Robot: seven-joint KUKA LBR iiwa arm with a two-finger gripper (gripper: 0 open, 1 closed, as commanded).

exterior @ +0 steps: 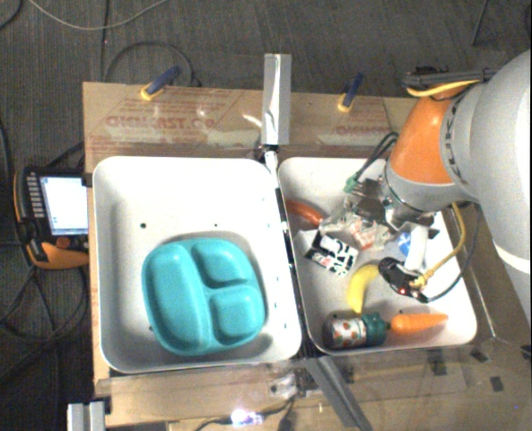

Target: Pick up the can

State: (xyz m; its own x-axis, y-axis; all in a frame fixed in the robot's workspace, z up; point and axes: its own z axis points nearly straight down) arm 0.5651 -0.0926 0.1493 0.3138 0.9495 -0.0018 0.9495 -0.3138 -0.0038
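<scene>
My pincer [366, 224] hangs low in the right bin [463, 326] — grip state unclear; the can [345, 330] lies below it, beside a carrot [416, 323].

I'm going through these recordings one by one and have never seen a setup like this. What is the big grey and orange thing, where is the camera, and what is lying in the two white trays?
The camera is fixed above a bench and looks down at a slant. The grey and orange shape is a robot arm reaching in from the right; its gripper is low over the right bin, among the things there. Whether it grips anything cannot be told from here.

The left bin holds a turquoise tray with three compartments.

The right bin holds the can, which the arm is meant to pick up. It lies on its side at the front edge, with a carrot beside it. Behind them are a banana, a black-and-white box and a reddish thing by the left wall, too hidden to name.

The can lies apart from the gripper.
</scene>
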